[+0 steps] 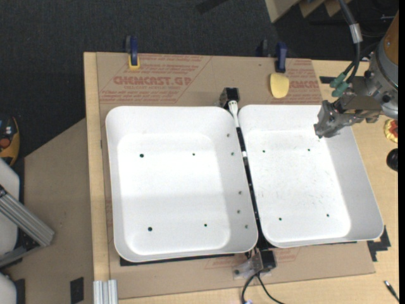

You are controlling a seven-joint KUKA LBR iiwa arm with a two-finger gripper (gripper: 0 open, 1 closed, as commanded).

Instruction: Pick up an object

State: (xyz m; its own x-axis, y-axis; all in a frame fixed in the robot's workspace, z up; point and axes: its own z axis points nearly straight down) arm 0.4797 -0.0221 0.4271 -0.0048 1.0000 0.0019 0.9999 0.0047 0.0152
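bench: brown cardboard-topped bench (158, 75), red print along the far edge, carries both bins
left bin: shallow white plastic bin (126, 170), a few small dark dots on its floor
right bin: shallow white plastic bin (354, 195), fine dark specks plus a few dots on the floor; touches the left bin along a dark centre seam
arm: grey arm (386, 62) reaches in from the right, cables running up from it
jaws: grey two-finger gripper (324, 129) sits over the far right corner of the right bin; nothing seen between the jaws, cannot tell if wide or narrow
task object: small pale yellow rounded piece (279, 85) lies on the bench just beyond the right bin's far rim, under a blue clamp (281, 56), apart from the gripper
second clamp: blue-and-yellow clamp (132, 50) on the far edge, beyond the left bin
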